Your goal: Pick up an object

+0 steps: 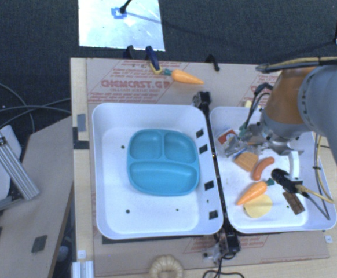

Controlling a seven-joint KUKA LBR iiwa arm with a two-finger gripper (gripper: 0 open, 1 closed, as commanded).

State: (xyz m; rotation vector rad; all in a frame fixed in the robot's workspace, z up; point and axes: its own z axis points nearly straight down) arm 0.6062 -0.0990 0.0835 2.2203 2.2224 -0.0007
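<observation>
My gripper [239, 145] is low in the right bin [316, 222], at its upper left part. It sits just above a tan waffle-like piece [246, 161] and right of a red and white item [226, 136]. A red-orange sausage [263, 167] lies just right of the waffle piece. Nearer the front lie a toy carrot [252, 193], a pale yellow slice [257, 207] and a small brown piece [294, 202]. I see nothing lifted off the bin floor.
The left bin [113, 213] holds a blue divided plate [162, 162]. A black divider [210, 155] runs between the two bins. A second toy carrot [184, 77] lies on the cardboard behind the bins, beside a blue clamp [152, 57].
</observation>
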